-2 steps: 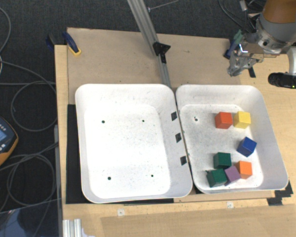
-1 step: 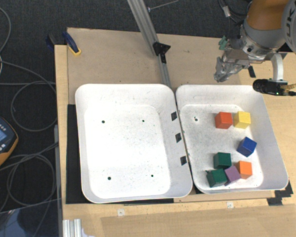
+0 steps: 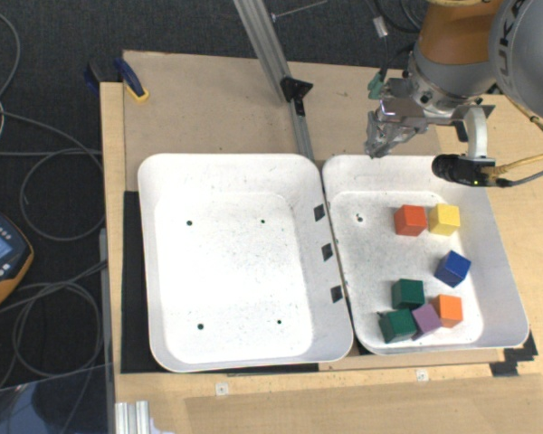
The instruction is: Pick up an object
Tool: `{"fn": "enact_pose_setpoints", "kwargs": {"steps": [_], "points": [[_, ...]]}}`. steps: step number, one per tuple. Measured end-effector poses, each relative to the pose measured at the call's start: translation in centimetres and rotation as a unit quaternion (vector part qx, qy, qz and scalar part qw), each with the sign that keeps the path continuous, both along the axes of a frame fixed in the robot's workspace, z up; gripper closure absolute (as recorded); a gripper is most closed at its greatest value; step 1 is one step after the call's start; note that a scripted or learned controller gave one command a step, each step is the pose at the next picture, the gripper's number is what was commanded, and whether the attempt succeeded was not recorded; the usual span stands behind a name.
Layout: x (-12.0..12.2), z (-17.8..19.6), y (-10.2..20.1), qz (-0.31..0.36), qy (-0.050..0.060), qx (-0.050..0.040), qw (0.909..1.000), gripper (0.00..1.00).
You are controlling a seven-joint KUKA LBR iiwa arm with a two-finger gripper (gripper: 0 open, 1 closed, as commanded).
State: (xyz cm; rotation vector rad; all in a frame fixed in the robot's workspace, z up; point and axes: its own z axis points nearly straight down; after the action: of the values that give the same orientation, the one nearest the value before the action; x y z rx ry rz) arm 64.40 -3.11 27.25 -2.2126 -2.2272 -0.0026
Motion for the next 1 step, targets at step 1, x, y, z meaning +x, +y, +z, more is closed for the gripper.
{"fn": "enact_pose_setpoints", "kwargs": {"steps": [1], "points": [[-2.02, -0.06, 3.98, -0.001, 0.001, -0.0004, 1.0000, 1.00]]}}
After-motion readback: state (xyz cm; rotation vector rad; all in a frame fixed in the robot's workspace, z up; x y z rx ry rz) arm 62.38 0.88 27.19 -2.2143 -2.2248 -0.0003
